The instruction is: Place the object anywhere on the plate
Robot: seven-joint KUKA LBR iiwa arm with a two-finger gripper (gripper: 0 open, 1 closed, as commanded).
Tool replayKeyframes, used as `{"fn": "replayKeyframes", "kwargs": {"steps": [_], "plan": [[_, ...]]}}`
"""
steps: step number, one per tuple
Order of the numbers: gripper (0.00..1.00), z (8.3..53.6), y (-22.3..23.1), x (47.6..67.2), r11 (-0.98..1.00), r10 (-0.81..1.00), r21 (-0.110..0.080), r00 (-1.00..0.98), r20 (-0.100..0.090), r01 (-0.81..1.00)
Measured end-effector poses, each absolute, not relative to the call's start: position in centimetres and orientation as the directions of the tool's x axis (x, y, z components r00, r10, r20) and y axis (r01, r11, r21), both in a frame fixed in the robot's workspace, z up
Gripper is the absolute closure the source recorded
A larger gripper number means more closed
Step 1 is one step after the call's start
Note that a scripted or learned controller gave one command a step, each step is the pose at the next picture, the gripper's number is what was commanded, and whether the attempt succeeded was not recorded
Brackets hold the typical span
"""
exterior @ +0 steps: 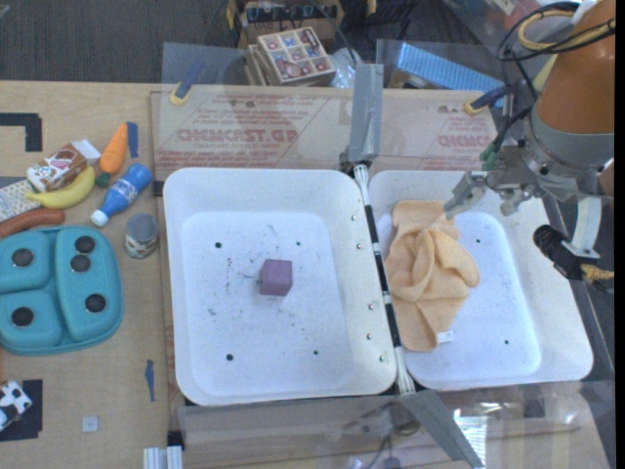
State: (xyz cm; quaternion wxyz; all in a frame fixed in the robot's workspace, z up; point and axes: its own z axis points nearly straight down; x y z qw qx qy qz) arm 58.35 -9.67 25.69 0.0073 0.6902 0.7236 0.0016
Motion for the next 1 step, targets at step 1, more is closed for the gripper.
{"fn": "replayKeyframes", "kwargs": {"steps": [1], "plan": [[1.00,26.65,-9.86,58.44,0.045,0.999,0.015,-0.045,-0.010,0.999]]}}
